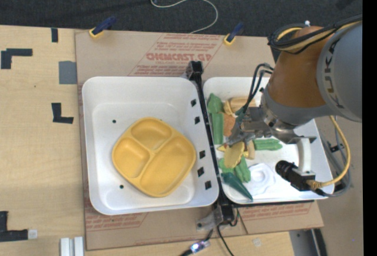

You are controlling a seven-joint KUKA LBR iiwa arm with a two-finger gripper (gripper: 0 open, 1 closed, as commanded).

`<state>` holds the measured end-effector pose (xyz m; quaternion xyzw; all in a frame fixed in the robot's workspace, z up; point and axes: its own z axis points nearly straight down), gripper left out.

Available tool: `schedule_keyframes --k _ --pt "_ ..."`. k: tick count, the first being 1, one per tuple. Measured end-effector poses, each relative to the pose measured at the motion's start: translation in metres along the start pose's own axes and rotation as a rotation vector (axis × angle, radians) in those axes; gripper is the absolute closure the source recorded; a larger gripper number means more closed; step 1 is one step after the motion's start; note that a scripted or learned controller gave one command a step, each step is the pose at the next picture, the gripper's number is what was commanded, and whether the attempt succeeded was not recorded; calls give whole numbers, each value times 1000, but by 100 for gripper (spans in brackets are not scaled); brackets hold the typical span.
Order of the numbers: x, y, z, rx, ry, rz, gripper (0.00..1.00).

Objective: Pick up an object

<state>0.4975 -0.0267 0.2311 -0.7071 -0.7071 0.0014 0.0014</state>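
We logged the left bin [94,131] holding a yellow divided plate [154,156], lying flat near the bin's middle and slightly rotated. A black clip strip [203,131] ran between the two bins. In the right bin [321,166] we noted a crowd of small items along its left side: a long green piece [217,119] against the left wall, a tan piece [238,103] near the top, a yellow piece [233,156], a dark green piece [241,181] at the lower left, and a white round piece [260,176] beside it. The gripper [242,131] sat low over this cluster, just above the yellow piece, with the grey and orange arm [306,78] behind it. We could not tell its finger state or whether it gripped anything.
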Motion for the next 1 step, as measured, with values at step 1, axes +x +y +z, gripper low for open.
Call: schedule_keyframes --k 1 --pt "-10 12 3 -2 0 -1 100"
